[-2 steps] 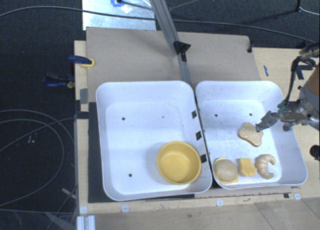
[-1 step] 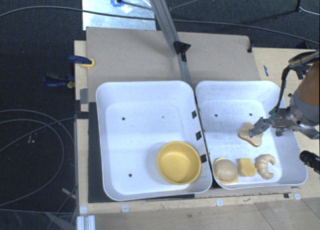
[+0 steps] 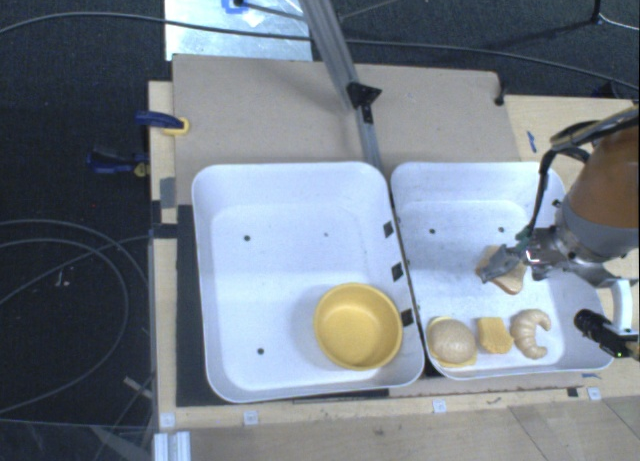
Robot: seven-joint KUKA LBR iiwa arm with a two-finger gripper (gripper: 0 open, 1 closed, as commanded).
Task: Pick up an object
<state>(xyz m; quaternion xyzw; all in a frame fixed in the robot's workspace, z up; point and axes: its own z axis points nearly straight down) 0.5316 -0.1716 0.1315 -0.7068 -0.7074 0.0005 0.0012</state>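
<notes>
In the right bin (image 3: pixel 450 211), my gripper (image 3: pixel 498 267) is low over the middle, with the arm reaching in from the right. A small tan food piece (image 3: pixel 511 283) lies right under and against the gripper, partly hidden by it. Along the bin's front edge lie a round bread roll (image 3: pixel 452 341), a yellow square piece (image 3: pixel 491 334) and a croissant (image 3: pixel 530 333), all apart from the gripper.
The left bin (image 3: pixel 260 209) holds a yellow bowl (image 3: pixel 357 324) at its front right corner. A slanted metal pole (image 3: pixel 335 39) rises from the back, ending at the wall between the two bins. The arm's orange band (image 3: pixel 608 184) hangs over the right bin's far right side.
</notes>
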